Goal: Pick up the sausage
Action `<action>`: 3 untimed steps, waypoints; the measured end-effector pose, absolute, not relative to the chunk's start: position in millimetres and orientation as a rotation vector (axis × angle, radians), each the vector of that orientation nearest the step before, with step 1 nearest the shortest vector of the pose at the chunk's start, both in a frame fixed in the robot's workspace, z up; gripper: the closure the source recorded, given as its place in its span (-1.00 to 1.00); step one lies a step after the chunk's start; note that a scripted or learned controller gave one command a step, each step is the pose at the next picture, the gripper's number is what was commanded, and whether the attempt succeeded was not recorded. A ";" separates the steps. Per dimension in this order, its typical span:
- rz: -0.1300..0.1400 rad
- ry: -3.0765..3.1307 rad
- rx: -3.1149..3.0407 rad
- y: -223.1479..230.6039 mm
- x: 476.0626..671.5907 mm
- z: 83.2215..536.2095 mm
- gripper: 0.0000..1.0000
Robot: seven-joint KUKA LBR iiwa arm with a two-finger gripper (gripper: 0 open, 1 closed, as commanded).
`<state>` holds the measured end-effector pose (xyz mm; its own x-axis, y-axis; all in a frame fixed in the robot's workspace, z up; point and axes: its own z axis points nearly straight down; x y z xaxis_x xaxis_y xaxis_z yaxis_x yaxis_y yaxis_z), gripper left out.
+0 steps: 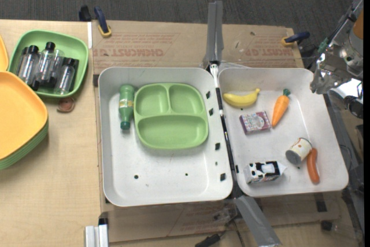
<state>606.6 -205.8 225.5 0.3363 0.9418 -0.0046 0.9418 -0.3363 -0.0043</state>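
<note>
Two white bins sit side by side on the table, and the sausage point(313, 166) lies in the right bin point(329, 124), near its front right corner. The gripper point(325, 79) hangs over that bin's far right rim, so the sausage is well apart from it, toward the front of the bin. Whether the gripper is open or closed cannot be told here; nothing is seen held in it.

A can point(298, 151) lies just beside the sausage, on the side away from the arm, which may crowd a grasp from that side. In my judgement the arm is parked at the rim to leave the bin unobstructed, with the reach not yet begun.

Counted in the right bin: one sausage, one can, one carton point(265, 172), one packet point(255, 122), one carrot point(279, 108) and one banana point(241, 98). Far from the gripper, the left bin point(167, 182) holds one green plate point(171, 115) and one bottle point(126, 106).
</note>
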 end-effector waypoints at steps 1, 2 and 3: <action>0.003 -1.485 -2.769 -203.5 658.6 91.7 1.00; 0.003 -1.905 -2.499 -201.1 658.9 108.0 1.00; 0.002 -2.074 -2.359 -202.0 610.5 91.6 1.00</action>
<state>610.5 -202.0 91.6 0.1280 0.9918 -0.0001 0.9918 -0.1280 -0.0014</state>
